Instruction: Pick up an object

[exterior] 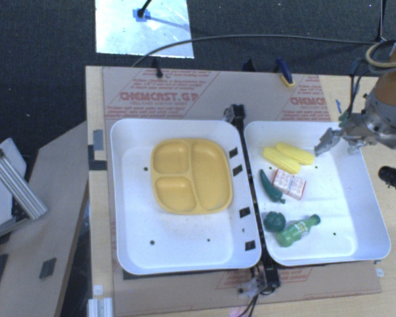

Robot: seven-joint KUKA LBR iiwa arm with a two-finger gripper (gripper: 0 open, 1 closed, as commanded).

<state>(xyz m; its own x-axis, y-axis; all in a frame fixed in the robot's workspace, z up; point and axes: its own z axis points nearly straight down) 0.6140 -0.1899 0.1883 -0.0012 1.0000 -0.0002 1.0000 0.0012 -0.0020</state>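
In the right bin (356,197) lie a yellow corn-like piece (288,156), a dark green pepper (270,186), a small red and white box (290,185), a green broccoli-like piece (274,221) and a green bottle (297,230). My gripper (331,141) hangs over the bin's upper right part, a little to the right of the yellow piece and apart from it. Nothing shows between its fingers.
The left bin (132,177) holds a yellow divided plate (190,176). Black clips run along the seam between the bins (244,177). A blue clamp (285,74) sits at the bench's back edge. A cable arcs above the bench.
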